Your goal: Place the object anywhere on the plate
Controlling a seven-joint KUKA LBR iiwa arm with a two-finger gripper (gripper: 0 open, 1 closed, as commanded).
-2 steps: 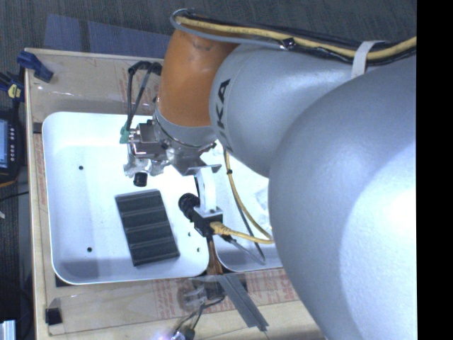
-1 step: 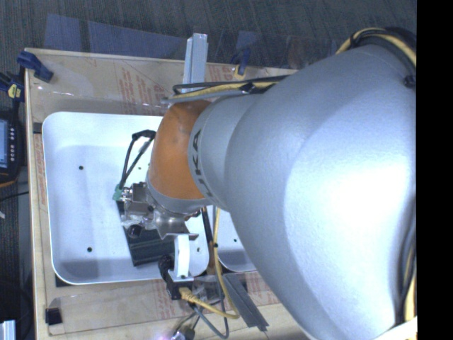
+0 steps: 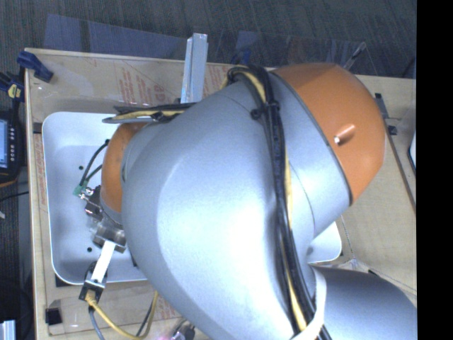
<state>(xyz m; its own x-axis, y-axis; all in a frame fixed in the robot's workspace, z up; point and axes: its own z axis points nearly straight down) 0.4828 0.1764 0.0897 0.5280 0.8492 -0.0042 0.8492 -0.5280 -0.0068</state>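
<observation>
Jaws are buried under the arm (image 3: 233,211), so you cannot tell from here whether they are spread or pinching anything. Your wrist hangs over the left bin (image 3: 60,190) near the bench's left edge, and the object and plate are probably somewhere beneath the arm's bulk. You have no visible placement yet, so count the task as unfinished.

No readable text anywhere. Faint red print on the bench's cardboard lining (image 3: 134,83), too blurred to make out. Small lit display on the dark device (image 3: 8,146) at the left edge, illegible as well.
</observation>
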